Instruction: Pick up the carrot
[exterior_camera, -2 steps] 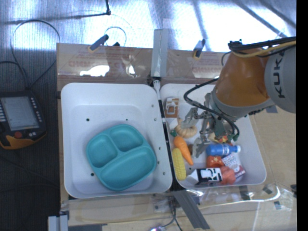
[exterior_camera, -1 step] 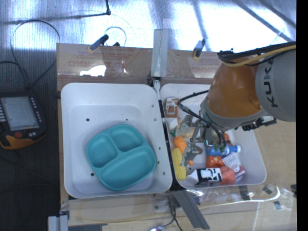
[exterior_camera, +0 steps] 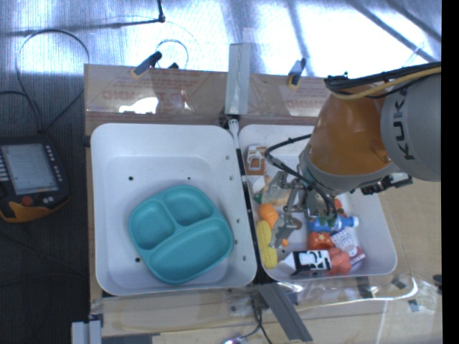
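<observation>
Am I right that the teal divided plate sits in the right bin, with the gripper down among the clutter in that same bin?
Not quite. The camera view shows the teal divided plate in the left bin, not the right one. The rest stands: the gripper is down among the clutter in the right bin, close to the carrot.

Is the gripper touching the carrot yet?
Cannot tell. In the camera view the gripper hangs just right of the carrot, but clutter and the slanted angle hide any gap or contact.
</observation>
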`<state>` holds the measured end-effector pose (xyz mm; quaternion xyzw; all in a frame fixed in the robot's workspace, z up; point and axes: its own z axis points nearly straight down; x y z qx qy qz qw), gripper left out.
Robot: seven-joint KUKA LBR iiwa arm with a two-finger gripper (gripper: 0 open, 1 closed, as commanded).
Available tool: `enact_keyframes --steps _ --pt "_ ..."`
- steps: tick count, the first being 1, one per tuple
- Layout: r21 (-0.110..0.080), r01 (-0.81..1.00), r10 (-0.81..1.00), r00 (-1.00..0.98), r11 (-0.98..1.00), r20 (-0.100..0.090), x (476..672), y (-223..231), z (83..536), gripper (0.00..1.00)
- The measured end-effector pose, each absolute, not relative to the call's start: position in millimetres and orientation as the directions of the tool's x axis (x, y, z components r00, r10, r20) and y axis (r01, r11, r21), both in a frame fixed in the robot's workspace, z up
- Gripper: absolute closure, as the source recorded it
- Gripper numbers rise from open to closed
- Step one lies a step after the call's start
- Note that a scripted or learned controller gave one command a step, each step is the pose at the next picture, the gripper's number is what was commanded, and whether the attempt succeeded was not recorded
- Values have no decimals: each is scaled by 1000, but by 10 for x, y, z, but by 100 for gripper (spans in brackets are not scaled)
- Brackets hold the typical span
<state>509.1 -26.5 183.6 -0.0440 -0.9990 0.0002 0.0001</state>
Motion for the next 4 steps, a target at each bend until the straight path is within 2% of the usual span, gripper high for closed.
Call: enact_keyframes --steps 4 --pt "0 88 88 -996 996 0 5091 -265 1835 0"
